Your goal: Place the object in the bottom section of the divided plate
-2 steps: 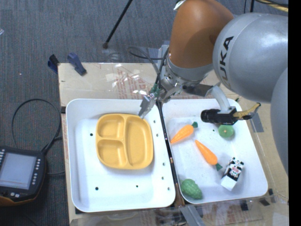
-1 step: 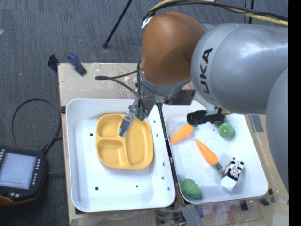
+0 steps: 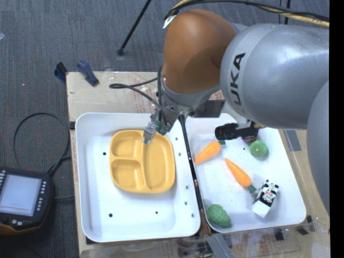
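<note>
**Claw over the plate's upper rim; loose toys all in the right bin**

At far left, off the bench, I see one teach pendant [image 3: 21, 198] lying on the floor with its cable looped behind it.

There are two white bins. The left bin [image 3: 134, 224] holds one yellow divided plate [image 3: 158, 171] with three compartments: two small ones stacked on its left side and one long one down its right.

The claw [image 3: 148, 135] hangs at the plate's upper rim, about where the upper small compartment meets the long one. From this angle I cannot tell whether it is released or clenched, nor whether it carries anything. A small grey-green bit shows at its tip, too small to identify.

The right bin [image 3: 290, 198] holds five loose toys:
- two orange carrots, one [image 3: 208, 152] near the divider between the bins and one [image 3: 238, 172] mid-bin
- one round green fruit [image 3: 258, 149] near the far wall
- one leafy green vegetable [image 3: 219, 215] at the near left corner
- one cow-print carton [image 3: 266, 198] toward the near right

All five lie well apart from the claw, across the divider from the plate.
</note>
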Available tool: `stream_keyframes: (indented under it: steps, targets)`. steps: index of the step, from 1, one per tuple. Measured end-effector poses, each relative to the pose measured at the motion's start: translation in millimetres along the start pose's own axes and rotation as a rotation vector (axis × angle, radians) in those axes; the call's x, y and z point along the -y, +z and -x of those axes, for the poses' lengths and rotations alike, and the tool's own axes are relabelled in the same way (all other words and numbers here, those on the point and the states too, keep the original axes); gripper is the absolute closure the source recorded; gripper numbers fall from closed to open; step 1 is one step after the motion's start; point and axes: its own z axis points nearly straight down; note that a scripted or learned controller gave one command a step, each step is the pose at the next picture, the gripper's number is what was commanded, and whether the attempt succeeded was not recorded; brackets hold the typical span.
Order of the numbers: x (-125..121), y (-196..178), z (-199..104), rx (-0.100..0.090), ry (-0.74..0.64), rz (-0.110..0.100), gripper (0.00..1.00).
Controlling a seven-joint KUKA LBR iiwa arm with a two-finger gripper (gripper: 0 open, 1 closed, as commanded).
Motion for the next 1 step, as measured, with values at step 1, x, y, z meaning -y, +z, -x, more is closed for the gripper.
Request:
stream_keyframes:
  steps: [1]
  targets:
    - [-19.3, 73.9, 26.7, -0.002, -0.094, -0.001, 1.0]
